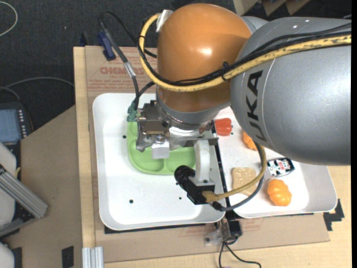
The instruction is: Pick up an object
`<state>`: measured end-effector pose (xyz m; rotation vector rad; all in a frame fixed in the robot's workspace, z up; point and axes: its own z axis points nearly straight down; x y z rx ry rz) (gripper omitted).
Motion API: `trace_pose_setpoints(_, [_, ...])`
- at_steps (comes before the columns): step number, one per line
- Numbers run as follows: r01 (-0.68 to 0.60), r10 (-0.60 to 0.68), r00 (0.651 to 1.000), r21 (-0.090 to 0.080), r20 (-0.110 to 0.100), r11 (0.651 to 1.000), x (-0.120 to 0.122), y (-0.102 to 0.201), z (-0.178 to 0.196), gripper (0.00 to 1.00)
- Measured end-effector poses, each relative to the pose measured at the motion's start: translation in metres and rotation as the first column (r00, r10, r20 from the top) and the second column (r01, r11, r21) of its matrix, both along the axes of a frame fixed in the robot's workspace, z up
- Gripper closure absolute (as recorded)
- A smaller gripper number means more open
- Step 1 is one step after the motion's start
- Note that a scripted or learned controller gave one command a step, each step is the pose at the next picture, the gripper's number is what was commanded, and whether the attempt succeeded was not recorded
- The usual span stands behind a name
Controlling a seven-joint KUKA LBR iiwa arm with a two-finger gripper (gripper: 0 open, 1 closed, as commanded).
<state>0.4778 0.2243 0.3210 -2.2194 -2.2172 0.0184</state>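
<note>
Objects are lying across both bins, none seen between fingers. Nearest, a cable (231, 236) is trailing off the bench's front edge. In the right bin (321, 202), an orange gourd-like piece (279, 192) is sitting near the front, a small patterned block (279, 167) just behind it, a tan cracker (243, 176) to their left beside the divider. Further back, an orange lump (248, 140) and a red piece (223, 127) are peeking out beside the arm (290, 88). In the left bin (111, 166), a green plate (146, 159) is lying under the gripper (162, 141); grip state: cannot tell, wrist is blocking the view.
</note>
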Motion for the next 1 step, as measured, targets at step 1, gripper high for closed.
trace_pose_setpoints(1, [-0.003,0.003,1.0,0.014,0.03,1.0,0.0062,0.0,0.1864,1.0])
